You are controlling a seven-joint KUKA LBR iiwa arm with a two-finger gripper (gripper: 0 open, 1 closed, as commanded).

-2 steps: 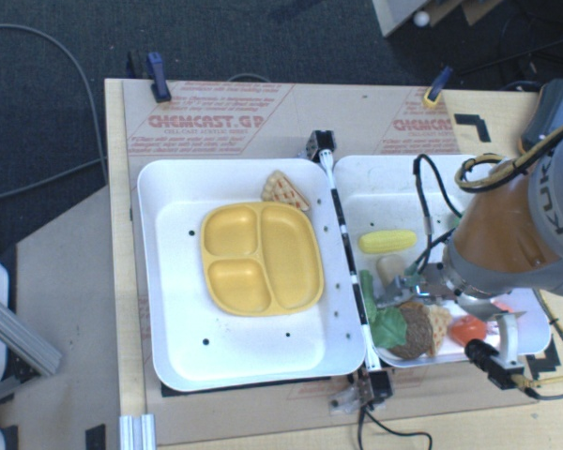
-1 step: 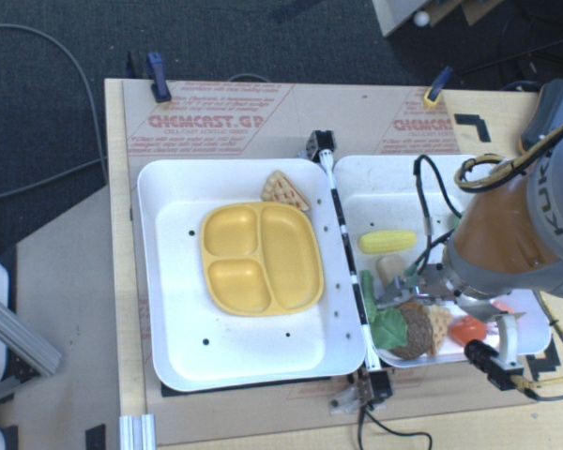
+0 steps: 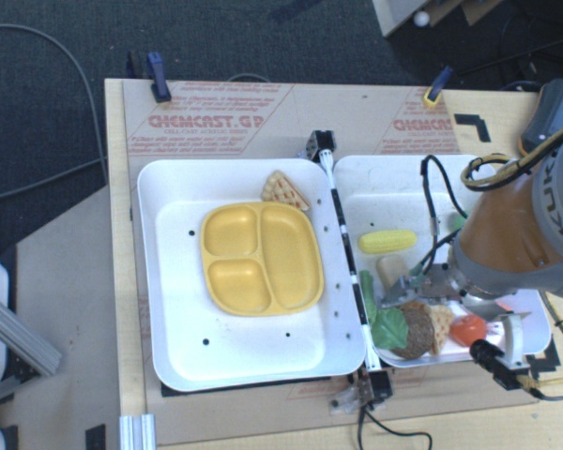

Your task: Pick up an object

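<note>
My gripper (image 3: 405,292) is low in the right bin (image 3: 394,178), at the end of the grey and orange arm (image 3: 507,237) that comes in from the right. It hangs over a heap of toy food at the bin's front. There a green leafy piece (image 3: 388,327), a brown patty (image 3: 418,330), a tan bread-like piece (image 3: 440,321) and a red tomato (image 3: 469,329) lie close together. A yellow corn cob (image 3: 388,242) lies just behind the gripper. No item shows clearly between its tips.
The left bin (image 3: 169,279) holds a yellow divided plate (image 3: 261,256), and a waffle wedge (image 3: 284,191) lies at the plate's back edge. A black cable (image 3: 432,204) loops over the right bin. Clamps (image 3: 157,75) sit on the bench's back edge.
</note>
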